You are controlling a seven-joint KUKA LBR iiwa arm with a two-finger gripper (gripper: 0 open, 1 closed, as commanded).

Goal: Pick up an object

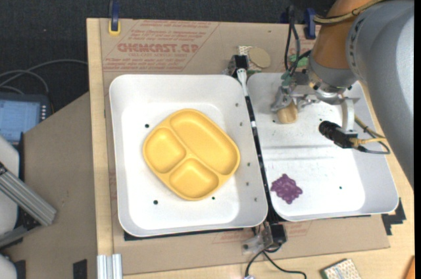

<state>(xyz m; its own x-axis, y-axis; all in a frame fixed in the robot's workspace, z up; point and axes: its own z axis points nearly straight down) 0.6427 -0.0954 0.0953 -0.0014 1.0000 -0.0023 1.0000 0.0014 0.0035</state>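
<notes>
My gripper (289, 103) is low over the far left part of the right bin (375, 195). A small tan rounded object (286, 116) shows right under its tip, at or just above the bin floor; I cannot tell whether it is gripped. A purple lumpy object (286, 187) lies near the front left of the same bin, well clear of the gripper. A yellow plate (191, 152) with three compartments rests in the middle of the left bin (125, 100).
The two bins meet along a ridge (253, 133) just left of the gripper. The grey arm (381, 54) with its orange band covers the far right corner of the right bin. A cardboard sheet (164, 44) lies under the bins.
</notes>
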